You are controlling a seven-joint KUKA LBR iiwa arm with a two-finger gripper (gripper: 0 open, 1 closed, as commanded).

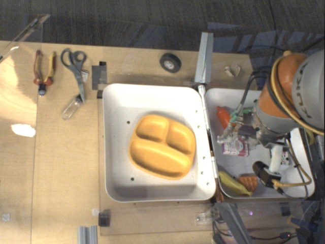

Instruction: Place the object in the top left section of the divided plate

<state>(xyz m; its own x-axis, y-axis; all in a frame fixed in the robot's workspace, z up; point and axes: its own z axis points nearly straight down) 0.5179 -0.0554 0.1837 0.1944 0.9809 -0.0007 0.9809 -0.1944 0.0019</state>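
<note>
Yellow three-section divided plate [162, 145] sits mid-floor of the left white bin [117, 136], all sections bare. Grey arm's two-finger gripper [234, 136] hangs low over the right white bin [304, 159], at 3 o'clock from the plate; finger state cannot be told. Beneath it a pink-and-white packet [236, 147]; orange carrot-like piece [223, 117] at 12 o'clock of it, yellow banana [232, 183] at 6 o'clock.

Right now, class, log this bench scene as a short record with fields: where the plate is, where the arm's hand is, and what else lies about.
plate: yellow divided plate, in the left bin
hand: over the right bin
right bin contents: banana, orange item, other small things
bench, upper left: scissors, pliers
bench, top: tape roll
</note>
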